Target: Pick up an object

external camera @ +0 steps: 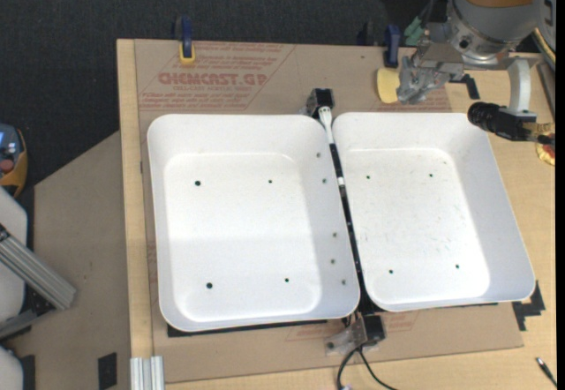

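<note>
Camera view: the gripper (415,90) hangs past the far rim of the right bin (494,159), w/ a small yellow object (387,86) on the cardboard just beside it, on its left. Can't tell if they touch, or whether the fingers are spread or closed, too blurry. Left bin (163,203) sits right alongside, a blue clamp (184,32) at the board's far edge.

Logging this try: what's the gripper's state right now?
Gripper: cannot be told; it sits above the right bin's far edge, beside a yellow object.
</note>
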